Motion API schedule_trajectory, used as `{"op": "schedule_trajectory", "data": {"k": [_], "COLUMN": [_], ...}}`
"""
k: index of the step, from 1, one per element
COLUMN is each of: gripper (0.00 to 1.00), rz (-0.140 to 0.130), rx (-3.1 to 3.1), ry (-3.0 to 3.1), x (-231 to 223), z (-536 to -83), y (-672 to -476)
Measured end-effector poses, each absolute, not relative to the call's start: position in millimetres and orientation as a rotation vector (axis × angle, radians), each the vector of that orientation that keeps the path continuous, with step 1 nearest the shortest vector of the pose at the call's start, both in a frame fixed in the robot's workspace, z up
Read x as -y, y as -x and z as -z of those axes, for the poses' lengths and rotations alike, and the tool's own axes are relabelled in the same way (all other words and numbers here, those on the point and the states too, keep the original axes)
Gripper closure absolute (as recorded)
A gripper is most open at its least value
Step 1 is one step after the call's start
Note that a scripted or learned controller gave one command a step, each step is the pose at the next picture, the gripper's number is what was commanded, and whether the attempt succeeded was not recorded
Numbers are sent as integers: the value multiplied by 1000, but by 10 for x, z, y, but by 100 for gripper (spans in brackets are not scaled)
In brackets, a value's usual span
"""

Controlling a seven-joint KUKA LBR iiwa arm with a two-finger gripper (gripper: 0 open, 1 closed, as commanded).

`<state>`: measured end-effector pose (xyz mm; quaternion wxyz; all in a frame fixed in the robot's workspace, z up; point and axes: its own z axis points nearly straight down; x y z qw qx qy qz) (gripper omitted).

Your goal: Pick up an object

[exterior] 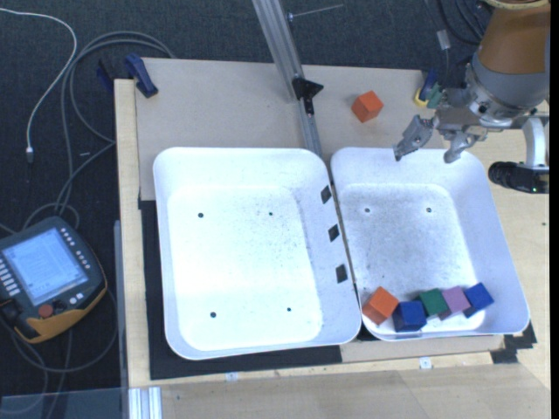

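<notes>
the two-finger metal claw (pixel 430 146) hangs with its fingers spread wide and nothing between them, above the far rim of the right shallow white plastic bin (pixel 498 225). it looks like the approach step, with no grasp begun. the things to pick lie well apart from it, in a row against that bin's near wall: a small orange cube (pixel 380 305), a dark blue cube (pixel 409 316), a green cube (pixel 433 303), a pale purple cube (pixel 456 299) and a second blue cube (pixel 478 297), each touching or just beside its neighbour. the next move calls for travel toward the near wall and a descent over one cube; the crowding may leave little space for the fingers.

another orange cube (pixel 368 106) sits on the tan wooden bench (pixel 218 103) beyond the bins. the left white bin (pixel 175 182) adjoins the right one. a grey teach pendant (pixel 44 269) and cables lie on the dark carpet.
</notes>
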<state>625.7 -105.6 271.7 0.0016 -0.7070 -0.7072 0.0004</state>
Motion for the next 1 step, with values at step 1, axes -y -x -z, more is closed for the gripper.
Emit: {"op": "schedule_trajectory", "data": {"k": [1], "gripper": [100], "rz": [2], "rx": [2222], "ry": [2219], "x": [1051], "z": [-2832], "y": [-6264]}}
